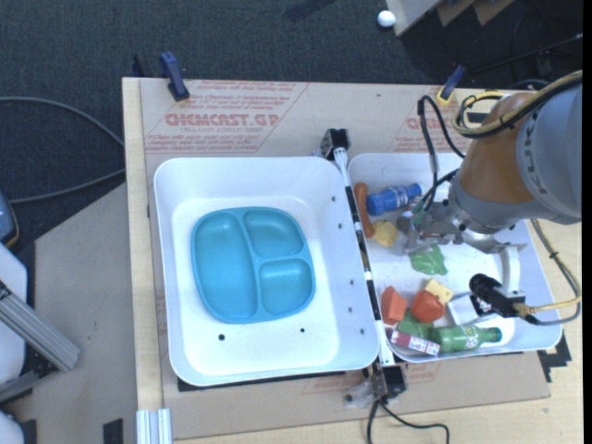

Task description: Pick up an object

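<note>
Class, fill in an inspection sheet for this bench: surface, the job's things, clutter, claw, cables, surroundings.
Surface: bench bearing a left bin and a right bin.
Job's things: in the right bin, blue bottle, green bottle, green piece, orange block.
Clutter: blue divided tray in the left bin.
Claw: claw low over the right bin; grip hidden.
Cables: black cable by the arm.
Surroundings: dark carpet.

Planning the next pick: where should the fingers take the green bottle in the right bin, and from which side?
Grip the green bottle across its body near the middle, coming straight down from above. It lies on its side along the bin's near wall, so its round sides face up; an orange block crowds the far side.
</note>
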Controlling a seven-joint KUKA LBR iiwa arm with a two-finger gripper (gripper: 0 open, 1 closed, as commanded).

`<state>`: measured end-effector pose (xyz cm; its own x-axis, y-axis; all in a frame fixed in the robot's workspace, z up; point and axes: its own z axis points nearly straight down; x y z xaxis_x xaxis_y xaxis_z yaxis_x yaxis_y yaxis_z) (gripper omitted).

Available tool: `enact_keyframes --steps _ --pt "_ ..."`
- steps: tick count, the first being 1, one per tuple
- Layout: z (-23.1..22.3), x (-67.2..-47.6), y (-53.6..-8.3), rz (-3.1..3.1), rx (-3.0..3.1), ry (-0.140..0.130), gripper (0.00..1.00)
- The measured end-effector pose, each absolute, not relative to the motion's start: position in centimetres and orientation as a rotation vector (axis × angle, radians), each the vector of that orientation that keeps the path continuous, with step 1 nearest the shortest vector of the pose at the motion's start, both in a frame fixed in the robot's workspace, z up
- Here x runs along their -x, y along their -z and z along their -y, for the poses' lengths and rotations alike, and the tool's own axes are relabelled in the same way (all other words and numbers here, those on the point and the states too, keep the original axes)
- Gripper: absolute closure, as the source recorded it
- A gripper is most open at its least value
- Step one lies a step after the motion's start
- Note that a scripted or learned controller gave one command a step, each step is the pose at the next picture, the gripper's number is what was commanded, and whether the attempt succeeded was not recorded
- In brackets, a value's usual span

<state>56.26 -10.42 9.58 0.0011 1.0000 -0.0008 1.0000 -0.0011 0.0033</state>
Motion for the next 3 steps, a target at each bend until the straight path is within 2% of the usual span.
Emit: enact_keyframes --steps 1,2,3 --pt "10.41 -56.25 -9.57 -2.218 -2.221 -0.003 0.0" --pt "10.39 -56.3 -10.56 -2.217 -2.22 -0.004 1.0" --pt "10.38 -56.29 -10.55 -2.217 -2.22 -0.004 0.0"
